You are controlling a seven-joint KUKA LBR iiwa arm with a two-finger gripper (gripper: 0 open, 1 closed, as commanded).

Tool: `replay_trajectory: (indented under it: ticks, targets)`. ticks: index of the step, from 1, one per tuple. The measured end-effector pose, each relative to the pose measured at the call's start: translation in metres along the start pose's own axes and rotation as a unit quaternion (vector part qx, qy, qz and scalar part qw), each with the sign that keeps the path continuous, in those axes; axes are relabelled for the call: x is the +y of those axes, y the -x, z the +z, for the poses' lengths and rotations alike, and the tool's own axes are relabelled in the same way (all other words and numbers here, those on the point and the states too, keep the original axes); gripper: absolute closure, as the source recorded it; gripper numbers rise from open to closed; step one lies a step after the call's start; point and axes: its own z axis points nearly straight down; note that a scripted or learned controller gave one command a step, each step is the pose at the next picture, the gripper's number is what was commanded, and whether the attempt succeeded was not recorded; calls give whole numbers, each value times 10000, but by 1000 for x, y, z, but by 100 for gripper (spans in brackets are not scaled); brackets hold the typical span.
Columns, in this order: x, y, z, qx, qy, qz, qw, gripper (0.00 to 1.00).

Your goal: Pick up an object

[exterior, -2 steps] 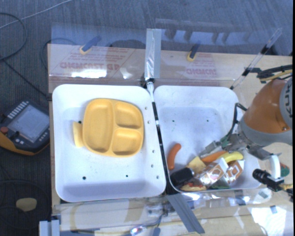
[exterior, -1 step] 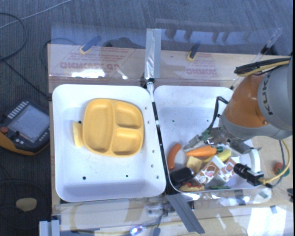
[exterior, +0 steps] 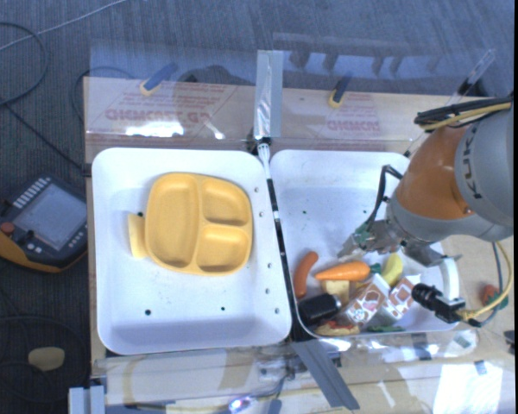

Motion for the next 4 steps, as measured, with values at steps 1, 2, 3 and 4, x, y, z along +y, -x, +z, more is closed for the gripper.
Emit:
replay_trajectory:
  ticks: [1,2,3,4]
  targets:
    - [28,-74,-82,5,-100,617,9980,100]
    - [18,-60,-82,8,-107,1024,9947,100]
    - [18,-60,-82,6,-106,1025,9947,0]
    - [14,-97,-150,-24,-103,1925,9812,0]
